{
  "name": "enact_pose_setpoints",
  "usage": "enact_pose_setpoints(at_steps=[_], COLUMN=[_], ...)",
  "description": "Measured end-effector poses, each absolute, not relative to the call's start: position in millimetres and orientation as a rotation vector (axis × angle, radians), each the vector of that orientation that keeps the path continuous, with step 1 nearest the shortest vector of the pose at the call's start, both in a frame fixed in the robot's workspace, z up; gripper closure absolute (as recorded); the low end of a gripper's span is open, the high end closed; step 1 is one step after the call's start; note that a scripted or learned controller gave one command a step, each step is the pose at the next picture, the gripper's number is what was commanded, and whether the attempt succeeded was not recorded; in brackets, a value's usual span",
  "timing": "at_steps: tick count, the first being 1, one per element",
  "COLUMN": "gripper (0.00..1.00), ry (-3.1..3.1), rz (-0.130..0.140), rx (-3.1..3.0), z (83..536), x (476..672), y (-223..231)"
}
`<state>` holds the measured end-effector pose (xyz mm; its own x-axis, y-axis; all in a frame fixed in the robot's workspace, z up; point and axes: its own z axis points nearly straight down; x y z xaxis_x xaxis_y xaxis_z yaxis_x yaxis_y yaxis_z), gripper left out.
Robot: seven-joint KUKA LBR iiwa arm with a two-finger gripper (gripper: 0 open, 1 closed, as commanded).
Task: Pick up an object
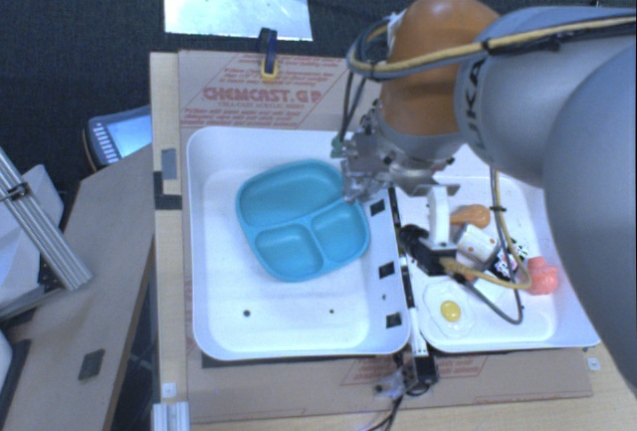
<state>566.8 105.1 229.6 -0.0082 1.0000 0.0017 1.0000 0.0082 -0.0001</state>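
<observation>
Hovering gripper point(356, 188) at blue tray's point(299, 222) right rim | left bin point(214, 320) | grip state unclear

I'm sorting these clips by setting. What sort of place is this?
Most likely a robotics lab bench for grasping trials: two white bins sit on cardboard, holding toy items such as a blue divided plate and a fried egg, with the grey arm reaching over them.

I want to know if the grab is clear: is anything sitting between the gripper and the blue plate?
Nothing visible does. The gripper is right at the upper right rim of the blue divided plate in the left bin.
</observation>
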Motion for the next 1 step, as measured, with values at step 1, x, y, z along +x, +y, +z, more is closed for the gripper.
enact_pose_setpoints(at_steps=[1], gripper=[0.0], ry=[-2.225], rz=[-0.001], rx=[-2.218], z=[229.7], x=[567.1], y=[102.6])
